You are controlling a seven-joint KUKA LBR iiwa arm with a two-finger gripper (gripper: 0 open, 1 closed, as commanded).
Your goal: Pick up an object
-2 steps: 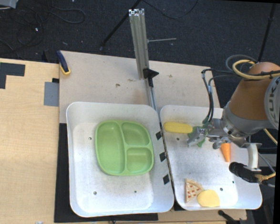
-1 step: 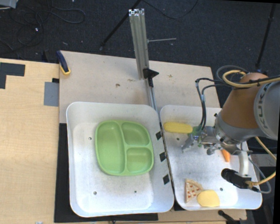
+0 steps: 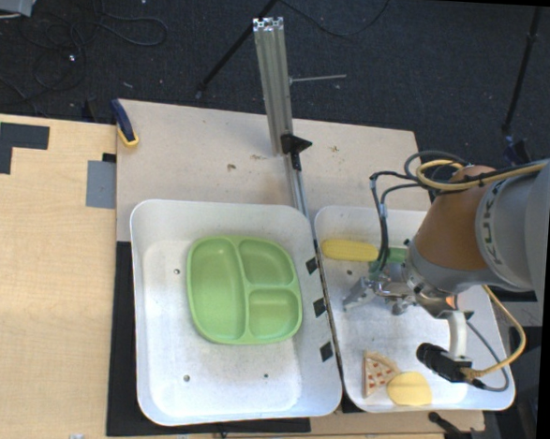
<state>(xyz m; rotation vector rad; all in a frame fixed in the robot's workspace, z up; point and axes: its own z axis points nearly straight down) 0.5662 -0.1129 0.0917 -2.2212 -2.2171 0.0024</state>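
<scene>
Nearest you, the left shallow white plastic bin holds a pale green divided plate, lying flat mid-bin, probably too broad for an easy grasp. Both bins sit on the tan surface.

In the right shallow white bin, smaller candidates lie apart: a long yellow piece at the far side, a triangular pizza-like wedge just beside a rounded yellow lump at the near rim.

The gripper hangs low between them, over bare bin floor. You cannot tell whether it is released or clenched; cables and the grey arm blur its outline and cover whatever lies beneath.
</scene>
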